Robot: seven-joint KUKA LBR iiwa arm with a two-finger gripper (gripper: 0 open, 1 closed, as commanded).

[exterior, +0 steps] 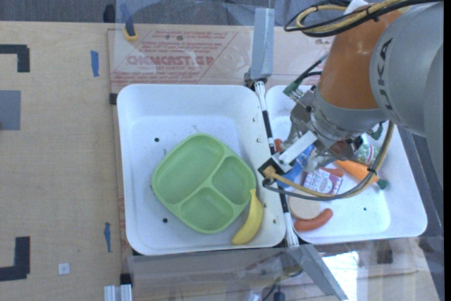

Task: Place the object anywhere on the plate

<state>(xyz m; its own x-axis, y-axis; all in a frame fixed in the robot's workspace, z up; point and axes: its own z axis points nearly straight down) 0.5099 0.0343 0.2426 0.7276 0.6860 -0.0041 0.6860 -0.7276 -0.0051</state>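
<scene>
The pincer (pixel 320 164) hung low — the wrist (pixel 345 120) hid its opening, so wide or narrow could not be told. The object, probably the carrot (pixel 352 168) just beside it, wanted a square grip, a clean lift, then the green plate (pixel 201 183) well to its left.

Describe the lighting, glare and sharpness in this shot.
Camera view: the light is soft and even, with only faint shadows; the green divided plate is crisp; the arm, nearest the lens, looks large and slightly soft; a pale glare patch sits on the clear sheet below the right bin.
</scene>
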